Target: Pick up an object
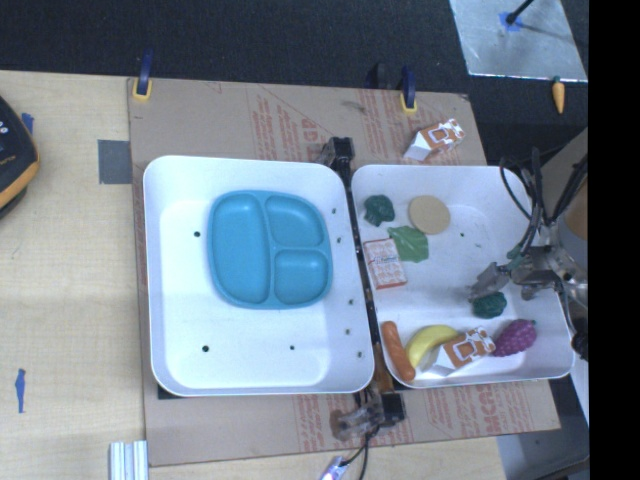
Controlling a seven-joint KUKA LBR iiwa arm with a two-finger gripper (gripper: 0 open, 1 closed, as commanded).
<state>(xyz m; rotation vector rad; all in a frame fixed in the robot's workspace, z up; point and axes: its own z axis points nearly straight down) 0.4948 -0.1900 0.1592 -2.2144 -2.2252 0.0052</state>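
Looking for readable print, you get only faint red lettering on the cardboard sheet [300, 118] under both bins; none of it is legible. Your claw [505, 280] sits at the right bin's [455, 183] right side, just above a dark green object [489, 305]; its opening cannot be told. Pale wooden desk [60, 298] lies left, dark floor [250, 13] beyond.

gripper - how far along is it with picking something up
Done: the gripper has reached into the right bin, low by a dark green toy. In hand: nothing visibly between its fingers. Left: the grasp and lift; the banana, grapes and green toy lie in the bin.
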